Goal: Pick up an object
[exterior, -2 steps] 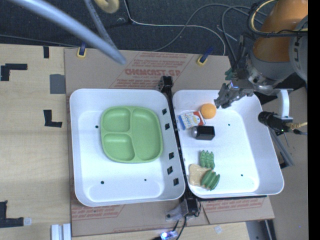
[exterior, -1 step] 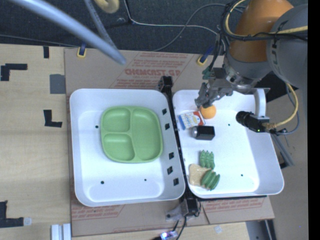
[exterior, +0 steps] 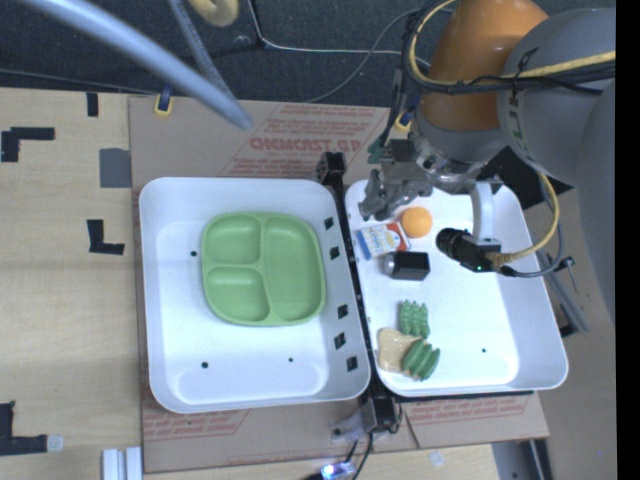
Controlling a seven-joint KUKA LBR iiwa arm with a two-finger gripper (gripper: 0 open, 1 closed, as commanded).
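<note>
**Gripper low over a crowded corner of the right bin**

The gripper (exterior: 383, 194) hangs at the upper left part of the right bin (exterior: 520, 353), close to the divider between the two bins. Whether it is open or closed cannot be told from this slanted view; nothing is seen held in it.

Just beside it, toward the bin's middle, lies a small orange ball (exterior: 416, 221). Below the gripper sit a blue-and-white packet (exterior: 377, 240) and a small black block (exterior: 409, 264), near each other and near the ball. A black cylinder (exterior: 466, 249) attached to the arm juts out to the right of the ball, with a cable (exterior: 548, 230) looping from it.

Lower in the same bin, well apart from the gripper, lie two green ridged pieces (exterior: 414, 320) and a pale beige lump (exterior: 394, 348), touching one another.

The left bin (exterior: 175, 368) bears a green divided plate (exterior: 264, 269) near its centre.
</note>
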